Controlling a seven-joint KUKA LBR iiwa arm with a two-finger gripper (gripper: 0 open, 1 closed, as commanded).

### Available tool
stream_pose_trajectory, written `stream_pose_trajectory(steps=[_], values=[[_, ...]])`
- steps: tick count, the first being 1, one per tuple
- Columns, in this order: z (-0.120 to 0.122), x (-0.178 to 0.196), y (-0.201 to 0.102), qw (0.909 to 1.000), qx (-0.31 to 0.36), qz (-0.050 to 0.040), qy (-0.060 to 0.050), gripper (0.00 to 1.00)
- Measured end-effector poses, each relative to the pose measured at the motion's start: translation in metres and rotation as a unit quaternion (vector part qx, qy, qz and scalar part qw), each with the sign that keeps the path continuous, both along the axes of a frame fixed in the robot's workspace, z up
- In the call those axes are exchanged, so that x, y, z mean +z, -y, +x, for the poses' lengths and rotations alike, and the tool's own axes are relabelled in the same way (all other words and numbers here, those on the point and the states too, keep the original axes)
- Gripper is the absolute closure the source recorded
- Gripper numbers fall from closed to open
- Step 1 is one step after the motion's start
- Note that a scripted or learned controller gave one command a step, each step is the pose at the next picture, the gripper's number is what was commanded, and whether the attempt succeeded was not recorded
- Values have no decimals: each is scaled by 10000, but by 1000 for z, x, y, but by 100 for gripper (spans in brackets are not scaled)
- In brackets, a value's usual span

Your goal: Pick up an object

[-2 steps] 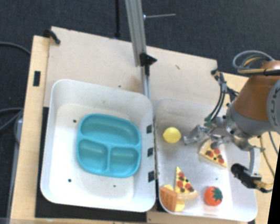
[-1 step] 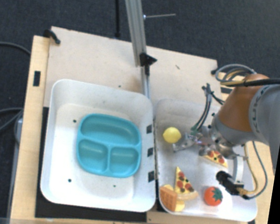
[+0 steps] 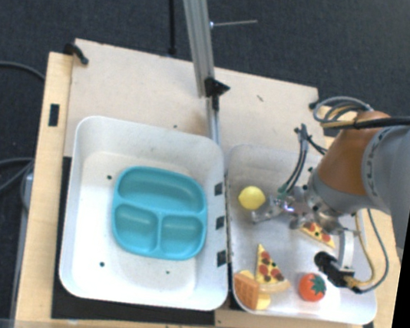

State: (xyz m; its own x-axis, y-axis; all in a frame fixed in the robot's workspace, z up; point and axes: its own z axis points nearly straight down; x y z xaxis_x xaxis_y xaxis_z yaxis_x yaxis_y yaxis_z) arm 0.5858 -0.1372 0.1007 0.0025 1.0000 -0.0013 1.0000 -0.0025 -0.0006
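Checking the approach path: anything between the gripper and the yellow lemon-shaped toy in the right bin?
No. In the camera view only bare white bin floor separates the gripper from the yellow lemon-shaped toy just beside it.

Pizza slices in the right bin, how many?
2. One pizza slice lies near the bin's front middle, beside the tomato. A second pizza slice sits further back, partly covered by the arm; more could be hidden under it.
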Motion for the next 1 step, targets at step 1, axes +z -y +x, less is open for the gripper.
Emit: stream_pose_trajectory(steps=[1], values=[[1,12,2,10000,-31,-1,17,100]])
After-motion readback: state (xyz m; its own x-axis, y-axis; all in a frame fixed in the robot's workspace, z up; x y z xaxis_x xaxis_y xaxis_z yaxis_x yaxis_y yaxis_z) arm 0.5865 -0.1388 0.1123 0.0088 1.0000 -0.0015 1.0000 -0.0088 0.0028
